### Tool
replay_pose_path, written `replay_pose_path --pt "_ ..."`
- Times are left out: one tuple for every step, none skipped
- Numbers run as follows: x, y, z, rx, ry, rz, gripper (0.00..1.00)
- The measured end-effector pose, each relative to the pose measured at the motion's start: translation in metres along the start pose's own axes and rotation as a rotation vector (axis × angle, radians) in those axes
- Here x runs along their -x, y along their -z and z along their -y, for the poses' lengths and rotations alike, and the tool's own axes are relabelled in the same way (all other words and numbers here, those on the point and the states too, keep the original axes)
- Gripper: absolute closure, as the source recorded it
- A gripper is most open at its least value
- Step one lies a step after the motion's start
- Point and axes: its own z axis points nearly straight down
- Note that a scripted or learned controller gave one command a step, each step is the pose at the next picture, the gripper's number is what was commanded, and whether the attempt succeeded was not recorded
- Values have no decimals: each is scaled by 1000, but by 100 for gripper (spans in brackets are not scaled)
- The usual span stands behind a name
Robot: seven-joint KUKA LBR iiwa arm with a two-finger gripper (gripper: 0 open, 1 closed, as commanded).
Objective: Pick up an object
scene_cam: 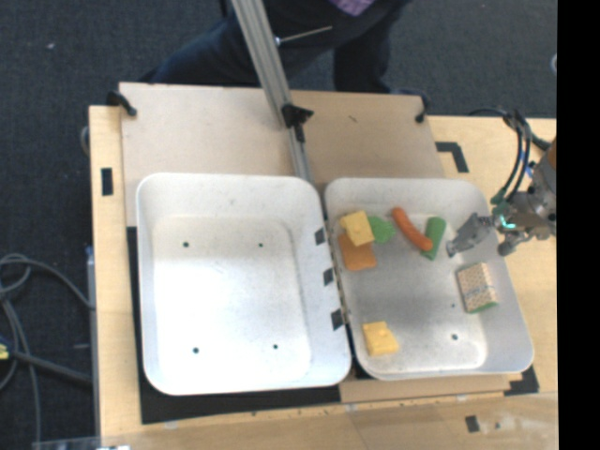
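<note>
arm reached in from right, over right bin (506,345) edge | gripper (486,237) fingers spread, holding nothing | speckled block (476,287) lay just below it

The end effector (487,236) hangs low at right, its fingers spread.

A slanted aluminium rail (267,50) crosses the bench (375,129), with loose cables (28,289) lying at left.
</note>
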Motion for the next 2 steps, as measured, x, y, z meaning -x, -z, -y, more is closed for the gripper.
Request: replay_pose_path --pt "0 2 -1 5 0 1 0" --pt "0 -39 -1 0 -4 2 0"
